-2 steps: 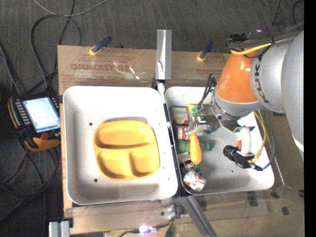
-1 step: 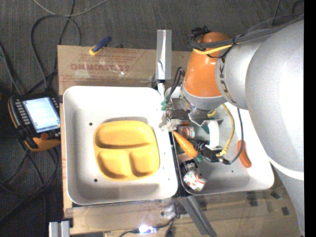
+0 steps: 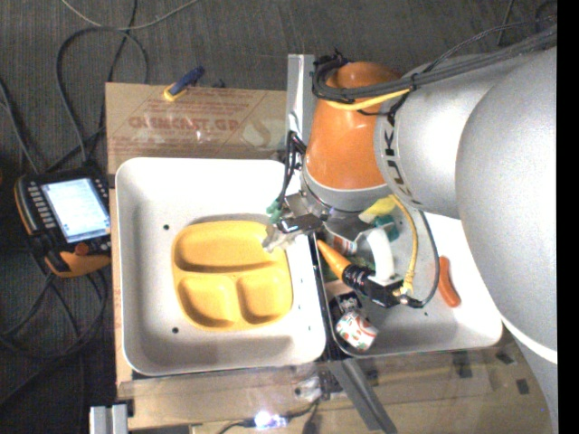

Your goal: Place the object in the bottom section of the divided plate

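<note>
Your pincer [image 3: 284, 223] sits low under the orange band of the arm [image 3: 470, 134], over the right rim of the plate [image 3: 233, 274] and close to the wall between the two bins. The wrist covers most of it, so you cannot tell whether it is wide or narrow, and you can make out nothing held in it. Starting from the left, a pendant [image 3: 68, 211] with a lit screen lies on the floor beside the bench, and a sheet of cardboard [image 3: 181, 125] lies at the far edge, partly under the left bin [image 3: 136, 333]. In that bin the yellow plate rests flat, with one large section on the far side and two small ones on the near side. All three sections look bare, so the near ones, which you should take as the bottom, have received nothing yet. Moving on to the right bin [image 3: 470, 328], you find the loose things. What looks like a carrot [image 3: 331, 257] lies just right of the dividing wall. A small can [image 3: 355, 330] sits at the near edge, and an orange piece [image 3: 448, 283] lies further right, partly under the arm. The object you are to move is most likely one of these, though nothing marks which. Judged from this, the task is at its start or at a failed try. The pick, the carry across the wall and the drop into a near section all remain for you to watch.
</note>
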